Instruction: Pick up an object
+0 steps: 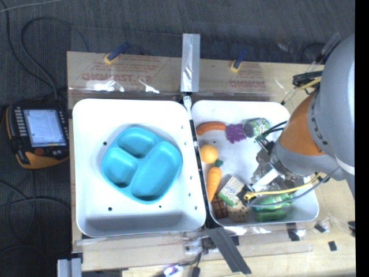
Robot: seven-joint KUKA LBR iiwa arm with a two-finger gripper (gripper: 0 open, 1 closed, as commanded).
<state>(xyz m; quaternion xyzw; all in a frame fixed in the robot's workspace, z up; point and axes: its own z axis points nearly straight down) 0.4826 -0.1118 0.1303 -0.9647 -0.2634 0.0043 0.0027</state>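
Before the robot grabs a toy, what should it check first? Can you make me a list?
1. Arm over the toys: ok. The arm hangs above the right bin, near its lower corner.
2. Toys to choose from: ok. A carrot, an orange ball and grapes lie in that bin.
3. Room around the nearest toys: not ok. The small box, the carrot and the green packet crowd close together.
4. Already holding something: cannot tell. The wrist hides that spot.
5. Blue tray out of the way: ok. It sits in the left bin.
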